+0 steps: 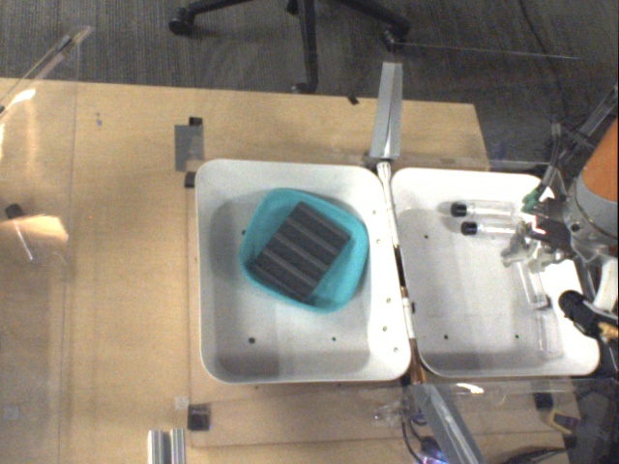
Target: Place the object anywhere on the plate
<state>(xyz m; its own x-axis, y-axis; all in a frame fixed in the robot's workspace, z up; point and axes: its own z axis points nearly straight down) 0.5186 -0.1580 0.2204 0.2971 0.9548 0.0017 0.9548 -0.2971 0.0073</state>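
Observation:
A dark grey ribbed block [304, 250] lies flat on the teal plate [350, 276] in the left bin [222, 336]. It covers most of the plate's middle and sits turned at a slant. My gripper [464, 217] is over the right bin [464, 346], well to the right of the plate and apart from the block. Its two clear fingers with black tips [458, 208] point left, stand a little apart, and have only white bin floor between them. The gripper is open.
The arm's wrist with its orange band [602, 174] comes in at the right edge above the right bin. A metal divider post [387, 114] stands behind the seam between the bins. The wooden bench [97, 307] stretches to the left.

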